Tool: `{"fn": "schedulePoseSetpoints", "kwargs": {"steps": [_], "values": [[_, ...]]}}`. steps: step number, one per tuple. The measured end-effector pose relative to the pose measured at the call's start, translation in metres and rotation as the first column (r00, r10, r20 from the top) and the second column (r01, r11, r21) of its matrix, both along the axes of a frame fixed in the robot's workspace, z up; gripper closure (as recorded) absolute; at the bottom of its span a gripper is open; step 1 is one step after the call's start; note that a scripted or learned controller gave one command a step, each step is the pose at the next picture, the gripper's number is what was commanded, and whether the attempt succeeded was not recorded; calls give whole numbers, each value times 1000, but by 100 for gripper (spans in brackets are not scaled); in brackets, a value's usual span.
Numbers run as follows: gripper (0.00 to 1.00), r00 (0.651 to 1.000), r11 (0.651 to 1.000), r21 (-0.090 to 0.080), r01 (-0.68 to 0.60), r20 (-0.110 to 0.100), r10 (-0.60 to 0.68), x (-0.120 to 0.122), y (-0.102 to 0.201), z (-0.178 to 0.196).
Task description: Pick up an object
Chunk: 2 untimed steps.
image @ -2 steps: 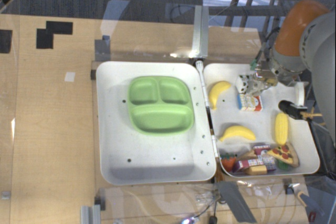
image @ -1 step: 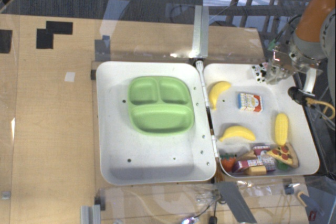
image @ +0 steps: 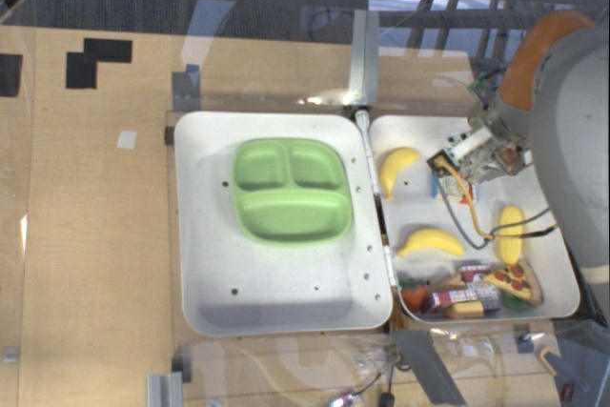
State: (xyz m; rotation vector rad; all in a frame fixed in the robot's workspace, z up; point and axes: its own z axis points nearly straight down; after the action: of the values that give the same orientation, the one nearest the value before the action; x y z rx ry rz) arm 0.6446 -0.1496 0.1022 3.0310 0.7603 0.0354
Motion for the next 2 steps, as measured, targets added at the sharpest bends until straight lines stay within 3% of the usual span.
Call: {"fn": "schedulePoseSetpoints", "kwargs": {"steps": [1,2], "values": [[100,960,960,13,278,-23,-278,-1,55,27],[100,962,962,15,271,-20,-271,1,56,38]]}}
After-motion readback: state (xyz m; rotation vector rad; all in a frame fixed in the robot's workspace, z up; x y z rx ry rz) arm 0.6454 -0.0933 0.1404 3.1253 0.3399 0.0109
